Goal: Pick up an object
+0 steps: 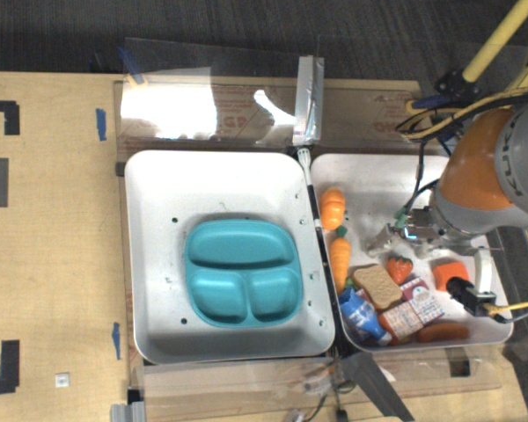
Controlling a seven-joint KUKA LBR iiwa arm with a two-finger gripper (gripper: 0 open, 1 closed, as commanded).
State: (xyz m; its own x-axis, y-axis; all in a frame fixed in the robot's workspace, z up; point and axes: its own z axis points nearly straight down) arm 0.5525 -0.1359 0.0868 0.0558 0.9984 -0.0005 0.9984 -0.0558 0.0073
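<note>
While end effector [411,232] hovers, finger state unclear, pink box [415,310] print unreadable.

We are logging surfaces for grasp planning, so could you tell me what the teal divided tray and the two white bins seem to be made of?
The teal divided tray looks like moulded plastic with a smooth, satin finish: uniform colour, rounded compartment edges, soft highlights. The left white bin and right white bin also look like plastic, semi-glossy, with rounded corners and faint reflections, though painted metal cannot be ruled out.

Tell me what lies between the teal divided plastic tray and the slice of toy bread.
In the camera view, an orange toy carrot lies between the teal divided plastic tray and the slice of toy bread.
</note>
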